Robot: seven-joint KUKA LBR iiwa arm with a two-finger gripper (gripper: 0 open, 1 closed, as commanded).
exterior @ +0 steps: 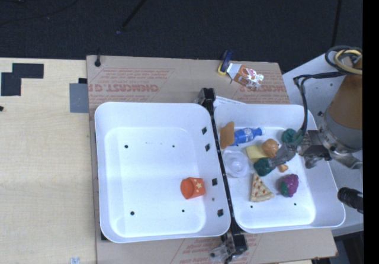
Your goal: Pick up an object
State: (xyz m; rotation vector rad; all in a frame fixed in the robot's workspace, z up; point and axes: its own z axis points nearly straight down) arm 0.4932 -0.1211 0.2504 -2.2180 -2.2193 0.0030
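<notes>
Though level, blue bottle (247, 135) rightward-pointing.

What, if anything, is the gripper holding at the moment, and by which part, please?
It cannot be told: the gripper is low in the right bin among the toys, next to the dark green toy, with nothing visibly in its grasp.

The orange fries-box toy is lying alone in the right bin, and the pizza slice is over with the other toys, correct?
Not quite. The camera view shows the orange fries-box toy alone in the left bin, not the right one. The pizza slice is indeed with the other toys, in the right bin.
</notes>
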